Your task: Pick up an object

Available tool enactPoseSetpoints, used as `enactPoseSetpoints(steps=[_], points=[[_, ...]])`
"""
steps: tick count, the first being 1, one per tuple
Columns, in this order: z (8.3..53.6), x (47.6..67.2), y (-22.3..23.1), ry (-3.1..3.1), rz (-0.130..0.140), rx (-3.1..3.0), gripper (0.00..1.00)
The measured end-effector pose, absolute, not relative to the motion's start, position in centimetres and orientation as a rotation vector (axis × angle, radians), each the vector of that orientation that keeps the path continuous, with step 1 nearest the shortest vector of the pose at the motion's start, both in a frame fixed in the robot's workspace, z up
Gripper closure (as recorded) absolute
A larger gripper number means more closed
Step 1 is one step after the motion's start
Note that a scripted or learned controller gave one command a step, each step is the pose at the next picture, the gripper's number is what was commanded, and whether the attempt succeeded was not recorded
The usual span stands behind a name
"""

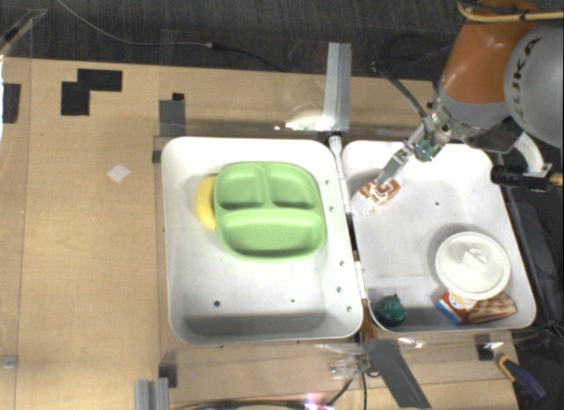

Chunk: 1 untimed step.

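I saw the arm [493, 55] reaching down-left from the right into the right bin [423, 249]. The pincer [388, 179] was slim and slanted; I cannot tell its opening. Its tip met a small orange-white packet [378, 195] near the bin's far left corner, long axis running diagonally toward the left bin [256, 311].

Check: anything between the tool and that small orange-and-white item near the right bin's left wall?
Nothing visible. The tool sits right at the small orange-and-white item; the white bowl and teal object lie well away.
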<state>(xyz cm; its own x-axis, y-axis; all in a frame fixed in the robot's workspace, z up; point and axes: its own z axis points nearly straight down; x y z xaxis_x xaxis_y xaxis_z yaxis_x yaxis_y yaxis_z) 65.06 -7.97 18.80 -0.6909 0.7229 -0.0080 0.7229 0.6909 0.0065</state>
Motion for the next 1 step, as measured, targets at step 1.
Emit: enactPoseSetpoints(steps=[1], points=[[18.72,66.14,-6.24,2.835,0.005,1.333,0.00]])
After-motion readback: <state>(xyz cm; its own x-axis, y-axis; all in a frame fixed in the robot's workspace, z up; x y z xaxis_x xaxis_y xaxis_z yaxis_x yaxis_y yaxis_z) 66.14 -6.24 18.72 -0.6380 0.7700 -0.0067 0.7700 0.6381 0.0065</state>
